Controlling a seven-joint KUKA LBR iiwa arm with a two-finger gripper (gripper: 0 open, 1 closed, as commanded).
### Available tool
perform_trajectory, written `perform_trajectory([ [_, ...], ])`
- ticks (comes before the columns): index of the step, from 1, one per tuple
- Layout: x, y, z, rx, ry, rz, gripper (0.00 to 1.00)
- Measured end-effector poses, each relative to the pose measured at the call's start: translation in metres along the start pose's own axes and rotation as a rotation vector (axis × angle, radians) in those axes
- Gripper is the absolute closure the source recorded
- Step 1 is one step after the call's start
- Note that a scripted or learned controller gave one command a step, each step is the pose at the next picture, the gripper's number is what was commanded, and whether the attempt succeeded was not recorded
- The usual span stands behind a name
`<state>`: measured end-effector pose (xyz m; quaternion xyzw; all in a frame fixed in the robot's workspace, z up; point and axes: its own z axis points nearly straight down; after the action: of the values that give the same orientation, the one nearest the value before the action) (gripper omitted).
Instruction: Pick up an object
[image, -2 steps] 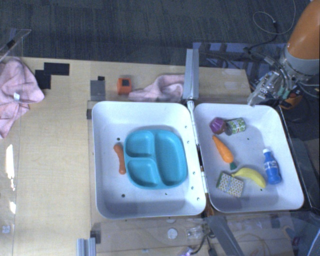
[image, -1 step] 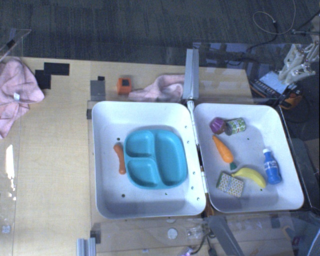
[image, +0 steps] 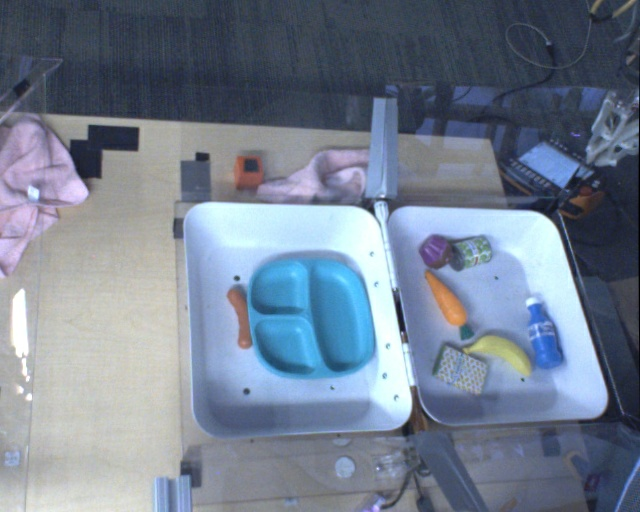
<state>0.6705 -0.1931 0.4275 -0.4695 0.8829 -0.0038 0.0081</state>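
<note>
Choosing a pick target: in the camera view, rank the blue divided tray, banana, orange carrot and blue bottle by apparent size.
1. blue divided tray, by far
2. orange carrot, banana and blue bottle: look alike, too close to rank

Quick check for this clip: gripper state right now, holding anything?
Gripper: cannot be told from the camera view. The carrot, banana and blue bottle all lie loose in the right bin.

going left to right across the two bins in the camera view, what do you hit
orange sausage → blue divided plate → carrot → yellow banana → blue bottle
</note>
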Motion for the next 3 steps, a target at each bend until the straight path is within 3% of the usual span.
perform_trajectory([
  [1, -0.033, 0.032, -0.01, -0.002, -0.003, -0.916, 1.0],
  [2, 0.004, 0.03, -0.011, 0.003, 0.0, -1.622, 1.0],
  [3, 0.0, 0.029, -0.025, 0.026, 0.001, -1.625, 1.0],
])
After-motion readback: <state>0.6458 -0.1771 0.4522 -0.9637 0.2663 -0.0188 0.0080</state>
